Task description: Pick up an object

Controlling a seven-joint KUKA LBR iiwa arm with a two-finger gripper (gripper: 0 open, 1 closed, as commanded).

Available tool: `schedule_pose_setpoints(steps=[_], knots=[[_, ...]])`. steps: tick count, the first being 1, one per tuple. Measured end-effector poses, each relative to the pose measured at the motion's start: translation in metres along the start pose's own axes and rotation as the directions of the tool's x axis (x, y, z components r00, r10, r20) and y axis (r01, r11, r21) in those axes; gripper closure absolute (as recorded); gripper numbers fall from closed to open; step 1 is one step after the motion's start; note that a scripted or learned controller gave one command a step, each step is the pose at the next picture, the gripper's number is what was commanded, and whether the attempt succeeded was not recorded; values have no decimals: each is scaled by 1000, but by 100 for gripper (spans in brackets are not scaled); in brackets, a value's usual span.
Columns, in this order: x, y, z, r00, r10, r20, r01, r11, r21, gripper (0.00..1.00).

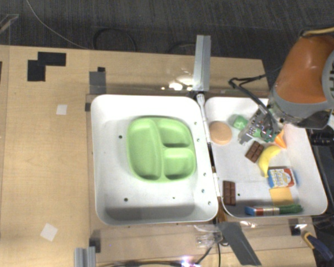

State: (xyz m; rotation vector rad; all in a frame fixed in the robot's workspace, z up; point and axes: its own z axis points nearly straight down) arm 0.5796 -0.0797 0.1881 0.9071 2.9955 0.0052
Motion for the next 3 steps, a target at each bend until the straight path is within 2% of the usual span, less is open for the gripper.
schedule_pose_setpoints(steps=[1,2,3], knots=[[-66,1,-43,993,115,2,-115,993,1,100],[-16,13,-24,986,165,-5,-165,986,4,100],[-49,63,-50,979,203,-1,-203,979,1,100]])
